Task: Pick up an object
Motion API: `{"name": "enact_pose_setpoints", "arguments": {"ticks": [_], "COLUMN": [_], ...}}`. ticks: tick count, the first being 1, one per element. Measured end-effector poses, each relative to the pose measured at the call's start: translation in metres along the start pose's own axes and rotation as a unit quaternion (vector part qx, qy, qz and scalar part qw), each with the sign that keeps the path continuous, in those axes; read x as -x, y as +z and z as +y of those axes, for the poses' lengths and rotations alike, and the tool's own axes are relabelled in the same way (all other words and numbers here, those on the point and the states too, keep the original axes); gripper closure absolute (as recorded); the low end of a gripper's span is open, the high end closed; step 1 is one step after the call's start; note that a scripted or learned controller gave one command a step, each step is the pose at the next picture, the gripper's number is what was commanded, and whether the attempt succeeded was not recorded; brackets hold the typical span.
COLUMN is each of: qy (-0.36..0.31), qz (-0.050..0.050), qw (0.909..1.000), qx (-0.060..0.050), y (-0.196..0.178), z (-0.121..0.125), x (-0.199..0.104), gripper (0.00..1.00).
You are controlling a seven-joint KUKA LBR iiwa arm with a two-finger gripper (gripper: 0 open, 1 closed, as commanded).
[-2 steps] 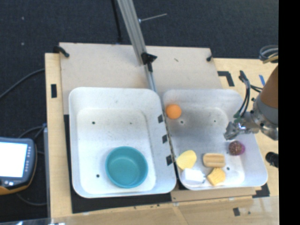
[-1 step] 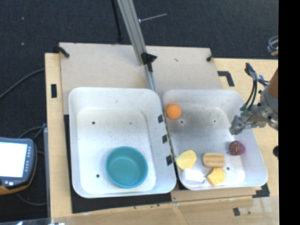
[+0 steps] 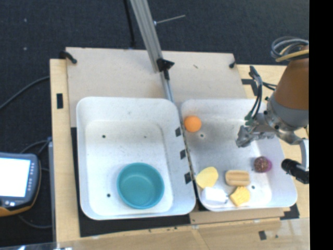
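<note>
My gripper [image 3: 248, 135] hangs over the right bin [image 3: 223, 113], near its right side, below the arm's orange band. Nothing shows between its fingers. An orange ball [image 3: 192, 124] lies at the bin's upper left, well left of the gripper. A dark purple ball [image 3: 262, 164] sits just below and right of the gripper. Along the bin's front edge lie a yellow lump [image 3: 207, 177], a tan block [image 3: 237, 178], a white piece [image 3: 214, 195] and a yellow wedge [image 3: 240, 196].
The left bin [image 3: 104, 119] holds a teal bowl [image 3: 140, 185] at its front. A slanted metal post [image 3: 151, 35] rises behind the gap between the bins. A tablet [image 3: 15, 181] lies off the bench at the left.
</note>
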State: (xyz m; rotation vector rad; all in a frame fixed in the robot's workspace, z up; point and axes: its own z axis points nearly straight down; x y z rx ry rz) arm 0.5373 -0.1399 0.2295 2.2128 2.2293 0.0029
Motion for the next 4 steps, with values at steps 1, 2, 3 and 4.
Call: {"name": "enact_pose_setpoints", "arguments": {"ticks": [1, 2, 3, 4], "qy": [-0.001, 0.000, 0.000, 0.000], "qz": [0.000, 0.000, 0.000, 0.000], "qw": [1.0000, 1.0000, 1.0000, 1.0000], "qx": [0.000, 0.001, 0.001, 0.000], "y": [0.005, -0.008, -0.017, -0.009], "z": [0.023, 0.045, 0.072, 0.090], "x": [-0.057, -0.104, -0.152, -0.210], "gripper": [1.00, 1.00, 1.00, 1.00]}}
